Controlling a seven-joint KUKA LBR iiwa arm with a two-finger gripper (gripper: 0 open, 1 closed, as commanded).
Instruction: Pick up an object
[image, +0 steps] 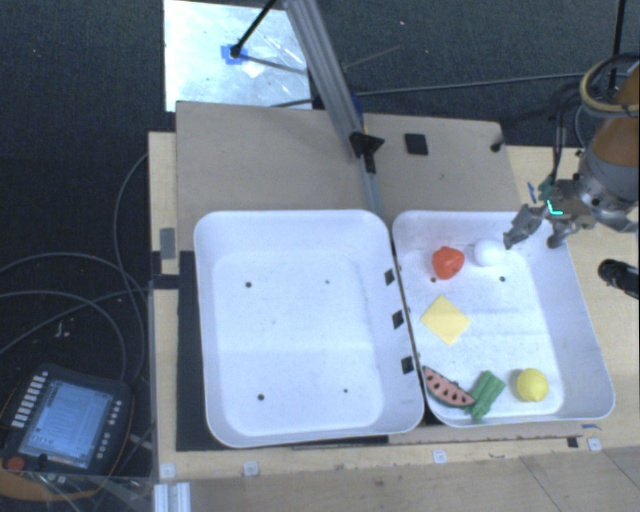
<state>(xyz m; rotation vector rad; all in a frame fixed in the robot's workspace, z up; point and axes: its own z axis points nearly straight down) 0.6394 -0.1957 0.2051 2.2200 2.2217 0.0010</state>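
Hovering end effector (538, 229) fingers spread, ungrasping, above right bin (585, 330) rim near small white ball (488, 253).

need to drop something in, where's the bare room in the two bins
The left bin is bare. In the right bin, a patch lies free between the yellow square and lemon. Crowded by the tomato, white ball and gripper.
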